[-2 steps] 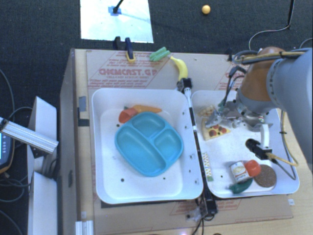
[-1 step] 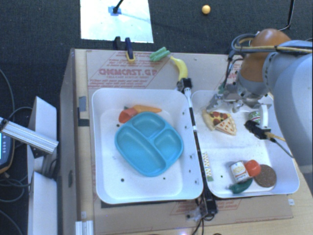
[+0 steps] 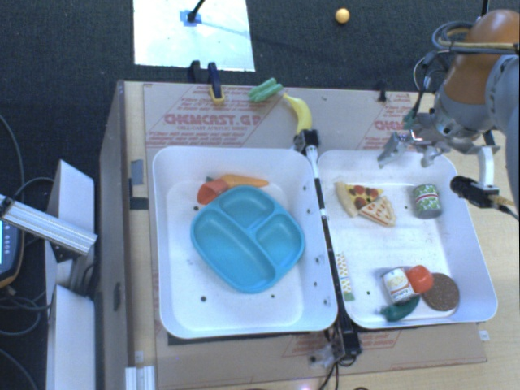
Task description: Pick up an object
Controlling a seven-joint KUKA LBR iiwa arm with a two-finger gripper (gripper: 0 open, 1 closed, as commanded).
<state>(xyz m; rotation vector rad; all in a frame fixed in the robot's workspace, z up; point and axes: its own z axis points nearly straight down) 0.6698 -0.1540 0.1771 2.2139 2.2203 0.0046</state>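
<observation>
Pizza slices [image 3: 367,203] lie untouched in the right bin [image 3: 467,254], while the gripper [image 3: 411,148], fingers apart and empty, hovers at upper right, needing to descend.

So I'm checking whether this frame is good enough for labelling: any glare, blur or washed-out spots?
Camera view: the pale sheet on the dark floor is overexposed; both white bins look bright, with weak shadows; the tool and arm are slightly soft; the pizza slices and blue divided plate stay legible.
</observation>
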